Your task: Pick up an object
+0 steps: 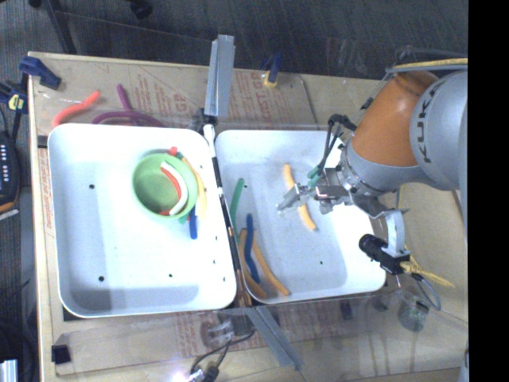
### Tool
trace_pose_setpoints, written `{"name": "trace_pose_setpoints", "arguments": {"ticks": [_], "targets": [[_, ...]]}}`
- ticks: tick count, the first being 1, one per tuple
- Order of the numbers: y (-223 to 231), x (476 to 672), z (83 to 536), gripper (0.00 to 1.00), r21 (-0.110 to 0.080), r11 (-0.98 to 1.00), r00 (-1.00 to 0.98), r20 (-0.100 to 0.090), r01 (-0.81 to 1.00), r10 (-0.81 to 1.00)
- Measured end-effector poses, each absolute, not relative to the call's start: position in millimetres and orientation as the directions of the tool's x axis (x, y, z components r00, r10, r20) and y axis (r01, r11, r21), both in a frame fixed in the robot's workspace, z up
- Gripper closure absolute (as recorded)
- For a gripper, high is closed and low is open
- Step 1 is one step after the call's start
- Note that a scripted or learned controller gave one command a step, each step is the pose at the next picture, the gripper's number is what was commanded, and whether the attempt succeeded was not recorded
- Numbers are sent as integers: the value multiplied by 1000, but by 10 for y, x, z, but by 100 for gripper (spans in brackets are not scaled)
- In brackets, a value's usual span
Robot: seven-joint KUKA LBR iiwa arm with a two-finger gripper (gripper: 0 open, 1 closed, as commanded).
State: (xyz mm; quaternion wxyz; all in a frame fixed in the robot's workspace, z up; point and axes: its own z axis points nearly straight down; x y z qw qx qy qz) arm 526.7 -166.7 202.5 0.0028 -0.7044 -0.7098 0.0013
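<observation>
In the right shallow white bin (pixel 350 273), the pincer (pixel 296 200) hangs low over a slim orange curved stick (pixel 307 214); whether its fingers are spread or closed cannot be told.

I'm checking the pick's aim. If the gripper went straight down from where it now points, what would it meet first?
Most likely the yellow curved strip lying on the right white bin's floor, just under the gripper; depth is hard to judge.
</observation>
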Motion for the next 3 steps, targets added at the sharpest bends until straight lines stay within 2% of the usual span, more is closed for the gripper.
{"name": "trace_pose_setpoints", "arguments": {"ticks": [1, 2, 3], "targets": [[-2053, 5596, 1873, 0, -4, -2, 2, 1, 1000, 1000], [-2044, 5878, 922, 0, -1, -33, 33, -1, 999, 999], [-2062, 5889, 1050, 100, 2, -30, 30, -5, 1000, 1000]]}}
